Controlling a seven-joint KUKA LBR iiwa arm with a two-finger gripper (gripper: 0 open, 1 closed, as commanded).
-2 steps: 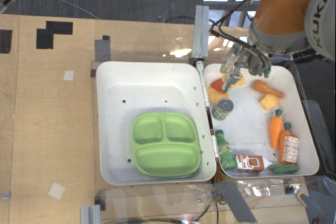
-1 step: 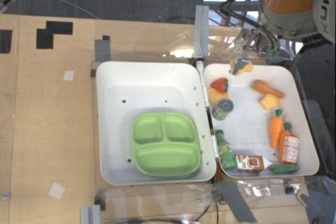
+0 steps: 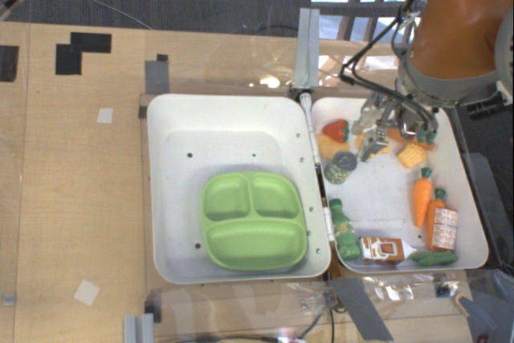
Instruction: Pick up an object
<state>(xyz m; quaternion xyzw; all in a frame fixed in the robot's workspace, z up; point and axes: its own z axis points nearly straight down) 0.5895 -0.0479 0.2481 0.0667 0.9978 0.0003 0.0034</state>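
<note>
1. Light green three-compartment plastic plate, lower centre, in the plain white left bin.
2. Bright orange toy carrot with a green top, right.
3. Red toy strawberry, upper centre-right.
4. Dark green toy bottle, lower right.
5. Black square marks on pale wooden bench, upper left.

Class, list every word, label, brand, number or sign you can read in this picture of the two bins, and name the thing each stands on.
No text can be read here.
The small carton at the front of the right bin: printing too blurred to read.
The orange carton beside the carrot: a pale label, too small to read.
The round can: no legible marking.
</note>
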